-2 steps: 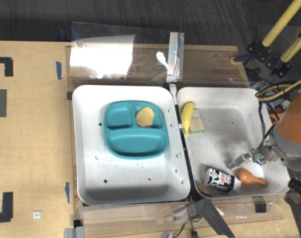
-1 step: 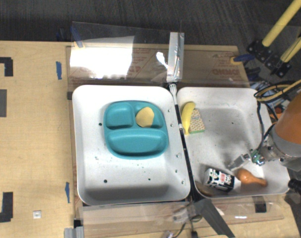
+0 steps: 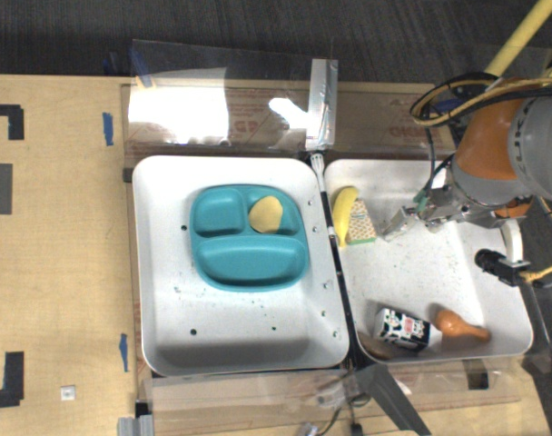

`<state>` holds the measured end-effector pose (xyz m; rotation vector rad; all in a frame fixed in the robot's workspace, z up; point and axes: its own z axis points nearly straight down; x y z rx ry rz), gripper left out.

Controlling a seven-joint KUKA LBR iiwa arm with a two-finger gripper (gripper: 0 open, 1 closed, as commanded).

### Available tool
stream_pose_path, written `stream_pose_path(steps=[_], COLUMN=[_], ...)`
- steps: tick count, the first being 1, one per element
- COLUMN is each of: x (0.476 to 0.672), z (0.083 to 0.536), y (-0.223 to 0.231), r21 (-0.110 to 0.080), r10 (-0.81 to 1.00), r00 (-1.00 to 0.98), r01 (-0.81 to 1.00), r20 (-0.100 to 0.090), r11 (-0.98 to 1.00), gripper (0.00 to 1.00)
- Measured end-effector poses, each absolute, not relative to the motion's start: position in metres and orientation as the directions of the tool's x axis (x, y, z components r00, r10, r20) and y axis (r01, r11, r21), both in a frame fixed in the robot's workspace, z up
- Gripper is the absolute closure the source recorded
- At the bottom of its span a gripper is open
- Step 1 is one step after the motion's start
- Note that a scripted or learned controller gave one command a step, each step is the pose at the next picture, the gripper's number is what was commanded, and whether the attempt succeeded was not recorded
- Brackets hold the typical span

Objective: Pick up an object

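Note:
In the right bin (image 3: 494,339) a yellow banana (image 3: 344,209) lies against the left wall, with a small yellow-green sponge-like block (image 3: 362,226) touching its right side. A black-and-white can (image 3: 403,327) lies on its side near the front, and an orange-brown bottle-shaped toy (image 3: 458,325) rests just right of it. My gripper (image 3: 396,224) hangs low over the bin's back half, pointing left, just right of the block and apart from it. Nothing shows in its grasp.
The left bin (image 3: 167,334) holds a teal divided plate (image 3: 249,262) with a round yellow fruit (image 3: 266,213) in its back-right compartment. A thin divider wall (image 3: 335,271) separates the bins. Cables and the arm's orange band (image 3: 489,148) crowd the right bin's back-right corner.

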<state>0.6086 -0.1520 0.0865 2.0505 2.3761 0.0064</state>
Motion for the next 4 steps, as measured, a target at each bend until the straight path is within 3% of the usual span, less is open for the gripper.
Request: stream_pose_path(steps=[1, 2, 3, 4], x=[0.524, 0.510, 0.503, 0.558], z=[0.087, 0.131, 0.110, 0.088], y=[-0.172, -0.141, -0.125, -0.097], r21=[0.003, 0.003, 0.004, 0.007], r10=[0.940, 0.900, 0.747, 0.776], r00=[-0.341, -0.436, -0.665, -0.631], r01=[0.940, 0.900, 0.747, 0.776], r20=[-0.004, -0.002, -0.005, -0.008], r11=[0.341, 0.436, 0.665, 0.631], gripper=[0.00, 0.00, 0.00, 0.00])
